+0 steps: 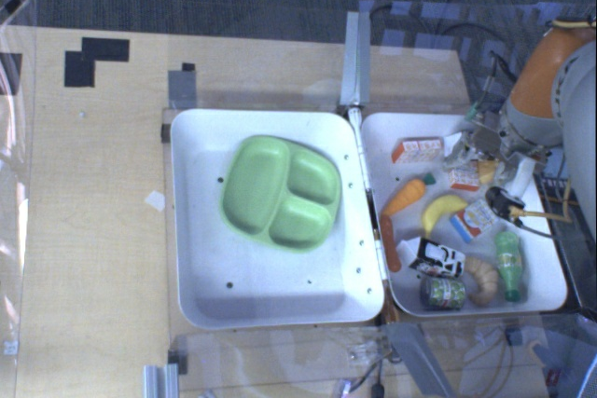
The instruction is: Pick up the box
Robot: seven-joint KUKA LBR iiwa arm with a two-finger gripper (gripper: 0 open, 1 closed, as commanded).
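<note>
Because the tabletop (93, 200) carries the rest, we list it first: pale wood, bearing two shallow white bins side by side.

Left bin (196, 294): we record one item, a green sectioned tray (280, 191), lying flat near the middle.

Right bin (550, 294): we record the clutter, which we judge was tipped in loosely, since pieces lie at mixed angles and touch one another.

Arm (560, 84): grey with an orange band, reaching in from the right over the right bin's far corner.

End effector (485, 144): low above the far right part of the bin; we cannot tell whether it is apart or together, and we see nothing held.

Banana (441, 212): yellow, mid-bin.

Carrot (404, 197): orange, just left of the banana.

Green bottle (508, 266): near the front right wall.

Box (417, 149): the task's thing, small, orange and white, lying flat near the bin's far edge, left of the end effector and apart from it. We judge it not yet grasped.

Dark can (442, 294): at the front wall.
</note>
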